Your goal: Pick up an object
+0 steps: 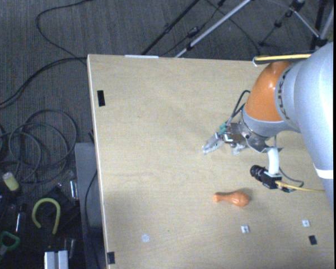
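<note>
An orange, gourd-shaped object (233, 198) lies on its side on the tan bench top (157, 150), near the front right, narrow end pointing left. My gripper (218, 142) hangs off the grey arm with the orange band (267, 101), above and slightly left of the orange object. It hovers over bare bench and is well apart from the object. Nothing shows in the gripper.
A small black part with a yellow cable (266, 177) hangs below the wrist, just right of and above the object. Small square markers (245, 228) dot the front right. The bench's left edge (95, 167) drops to a floor with cables and tools.
</note>
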{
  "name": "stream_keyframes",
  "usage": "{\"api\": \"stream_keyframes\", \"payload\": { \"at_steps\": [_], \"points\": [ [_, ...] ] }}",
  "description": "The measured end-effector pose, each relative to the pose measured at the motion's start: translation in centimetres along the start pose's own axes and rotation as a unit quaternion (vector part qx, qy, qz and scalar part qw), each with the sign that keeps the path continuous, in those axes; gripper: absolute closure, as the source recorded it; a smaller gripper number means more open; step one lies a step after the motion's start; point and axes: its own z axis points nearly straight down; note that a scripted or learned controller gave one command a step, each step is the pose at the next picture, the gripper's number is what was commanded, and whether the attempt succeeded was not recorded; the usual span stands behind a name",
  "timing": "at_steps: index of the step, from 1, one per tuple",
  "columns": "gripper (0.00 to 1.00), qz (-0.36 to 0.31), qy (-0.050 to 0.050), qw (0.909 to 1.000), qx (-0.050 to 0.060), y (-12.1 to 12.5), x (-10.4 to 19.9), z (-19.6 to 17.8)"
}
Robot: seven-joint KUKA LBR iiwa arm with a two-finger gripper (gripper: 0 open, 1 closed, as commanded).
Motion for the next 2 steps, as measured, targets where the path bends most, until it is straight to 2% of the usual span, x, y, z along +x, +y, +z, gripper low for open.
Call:
{"api": "stream_keyframes", "payload": {
  "at_steps": [1,2],
  "points": [
    [0.00,-0.079,-0.002,0.9969,-0.001,2.3,-6.9,-2.0],
    [0.00,-0.059,-0.002,0.9982,-0.002,6.4,-9.3,-3.7]
  ]
}}
